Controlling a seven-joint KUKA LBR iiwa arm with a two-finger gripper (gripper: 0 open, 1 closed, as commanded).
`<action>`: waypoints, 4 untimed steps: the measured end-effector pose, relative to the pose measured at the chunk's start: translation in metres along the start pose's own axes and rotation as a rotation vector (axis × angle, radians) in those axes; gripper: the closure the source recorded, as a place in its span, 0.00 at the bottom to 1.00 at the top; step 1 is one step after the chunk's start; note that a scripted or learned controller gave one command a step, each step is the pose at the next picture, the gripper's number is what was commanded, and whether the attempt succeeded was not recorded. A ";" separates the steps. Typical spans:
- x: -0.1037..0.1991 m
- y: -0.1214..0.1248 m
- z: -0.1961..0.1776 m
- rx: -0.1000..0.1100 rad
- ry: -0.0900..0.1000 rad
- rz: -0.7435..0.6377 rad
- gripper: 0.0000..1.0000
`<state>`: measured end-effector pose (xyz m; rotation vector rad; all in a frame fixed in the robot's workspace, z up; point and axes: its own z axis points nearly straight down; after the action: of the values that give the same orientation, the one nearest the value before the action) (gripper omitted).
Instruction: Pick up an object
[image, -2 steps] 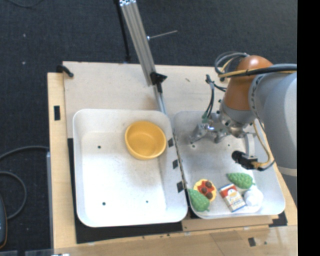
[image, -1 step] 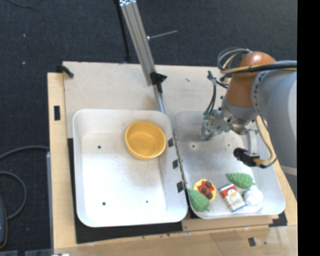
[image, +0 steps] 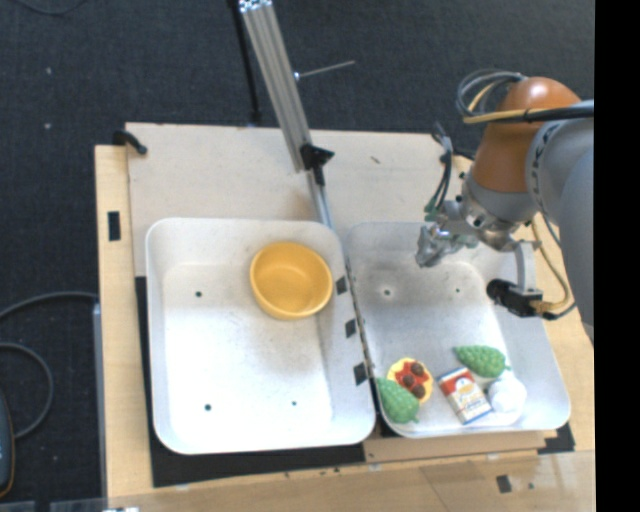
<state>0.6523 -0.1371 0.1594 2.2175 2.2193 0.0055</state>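
Gripper (image: 432, 250) over right bin (image: 420, 300) — finger state unclear, yellow bowl (image: 291, 279) in left bin (image: 190, 330)

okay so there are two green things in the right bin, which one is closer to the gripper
The green piece just above the red and white box. It lies nearer the gripper than the other green piece, which sits at the bin's bottom edge.

Bowl (image: 291, 279) in left bin (image: 180, 330); toys (image: 450, 385) apparently right.

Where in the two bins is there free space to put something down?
Left bin: bare everywhere below and left of the yellow bowl. Right bin: its middle is free, between the gripper and the toys. Crowded: the near edge, with green toy, red box, white object.
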 end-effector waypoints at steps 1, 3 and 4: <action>-0.001 0.002 -0.054 -0.002 0.000 -0.002 1.00; 0.089 -0.022 -0.069 0.006 0.002 -0.006 1.00; 0.141 -0.020 -0.065 0.007 0.002 -0.007 1.00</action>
<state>0.6314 0.0036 0.2245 2.2146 2.2313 0.0007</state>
